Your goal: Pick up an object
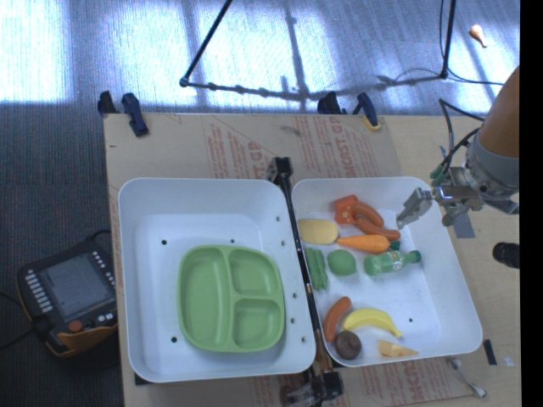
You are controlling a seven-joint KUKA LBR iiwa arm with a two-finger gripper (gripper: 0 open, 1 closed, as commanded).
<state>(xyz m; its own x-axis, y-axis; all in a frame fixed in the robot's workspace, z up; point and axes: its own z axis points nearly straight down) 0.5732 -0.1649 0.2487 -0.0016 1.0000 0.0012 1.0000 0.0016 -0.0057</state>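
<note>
The right bin (450,312) holds several toy foods: a red pepper (345,208), a carrot (365,243), a yellow potato (317,231), a green lime (341,263), a green bottle (390,262), a banana (371,319) and a red sausage (336,316). My gripper (437,215) hangs over the bin's far right part, up and to the right of the bottle. Its fingers stand open with nothing between them.
The left bin (153,219) carries a green divided plate (231,297). A pea pod (316,268), a brown lump (348,343) and a cheese wedge (395,349) also lie in the right bin. A teach pendant (68,299) sits on the floor at left. Clamps (134,113) grip the bench's far edge.
</note>
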